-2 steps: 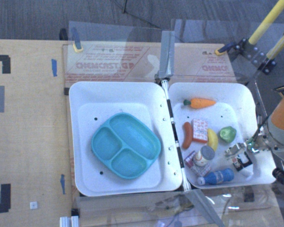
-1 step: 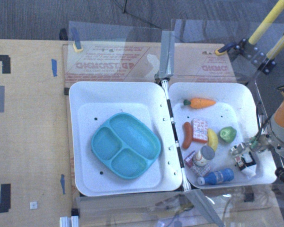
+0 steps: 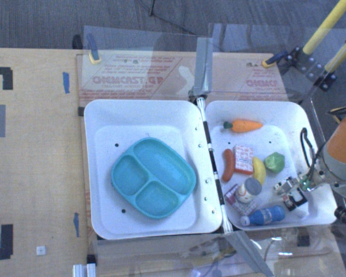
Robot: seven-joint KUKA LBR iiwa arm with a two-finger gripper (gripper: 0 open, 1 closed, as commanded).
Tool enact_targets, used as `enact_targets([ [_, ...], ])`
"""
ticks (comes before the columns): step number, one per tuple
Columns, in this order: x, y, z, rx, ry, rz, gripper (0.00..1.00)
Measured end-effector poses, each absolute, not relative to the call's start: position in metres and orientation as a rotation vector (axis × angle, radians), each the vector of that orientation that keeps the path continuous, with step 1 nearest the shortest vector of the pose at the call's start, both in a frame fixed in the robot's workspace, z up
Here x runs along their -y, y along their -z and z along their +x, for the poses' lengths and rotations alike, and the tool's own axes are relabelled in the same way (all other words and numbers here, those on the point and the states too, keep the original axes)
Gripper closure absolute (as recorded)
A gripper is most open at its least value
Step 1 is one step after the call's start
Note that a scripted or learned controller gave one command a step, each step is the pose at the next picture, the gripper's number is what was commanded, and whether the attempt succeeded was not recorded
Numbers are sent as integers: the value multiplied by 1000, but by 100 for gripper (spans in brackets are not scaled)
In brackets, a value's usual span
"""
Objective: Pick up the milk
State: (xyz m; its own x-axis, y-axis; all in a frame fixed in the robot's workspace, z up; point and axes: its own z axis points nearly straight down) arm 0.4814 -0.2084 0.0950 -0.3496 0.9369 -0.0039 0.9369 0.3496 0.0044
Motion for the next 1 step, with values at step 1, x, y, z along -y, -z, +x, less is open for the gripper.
enact_targets([
  [1, 64, -204, 508, -2546, 2, 1844, 100],
])
